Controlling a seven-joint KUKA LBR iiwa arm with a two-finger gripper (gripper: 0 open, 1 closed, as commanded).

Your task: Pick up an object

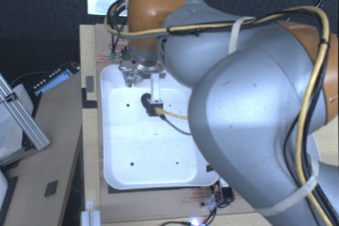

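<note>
Fingers [142, 81] near the white bin's [114, 166] far edge, grip state unclear

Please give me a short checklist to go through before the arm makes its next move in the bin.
1. Gripper is over the white bin: ok, it hangs near the far edge.
2. An object sits under the gripper: cannot tell; I see bare bin floor there.
3. Finger opening: cannot tell.
4. Something is already held: cannot tell, nothing clearly shows.
5. Yellow cable is free of the gripper: ok, though it trails close beside it.
6. Second bin contents: cannot tell, the arm covers it.
</note>
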